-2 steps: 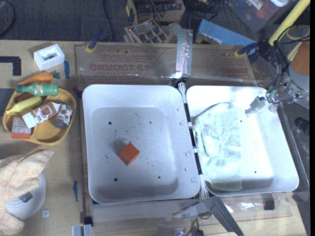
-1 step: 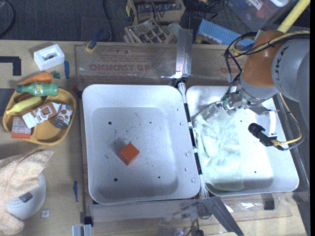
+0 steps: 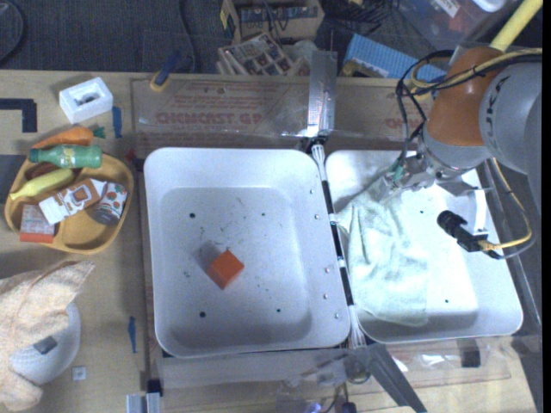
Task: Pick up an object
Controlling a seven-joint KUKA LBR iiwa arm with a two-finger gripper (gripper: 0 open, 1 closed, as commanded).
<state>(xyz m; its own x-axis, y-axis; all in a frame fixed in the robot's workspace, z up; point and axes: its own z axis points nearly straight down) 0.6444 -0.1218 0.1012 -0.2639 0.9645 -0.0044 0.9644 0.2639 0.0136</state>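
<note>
Though crumpled, cloth (image 3: pixel 387 256) lengthwise toward camera.

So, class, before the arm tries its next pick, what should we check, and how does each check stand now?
1. Target in view: orange block in the left bin, ok.
2. Block free of clutter: ok.
3. Gripper over the block: not ok, it is at the right bin.
4. Gripper clear of the pale cloth: cannot tell.
5. Object between fingers: cannot tell.
</note>
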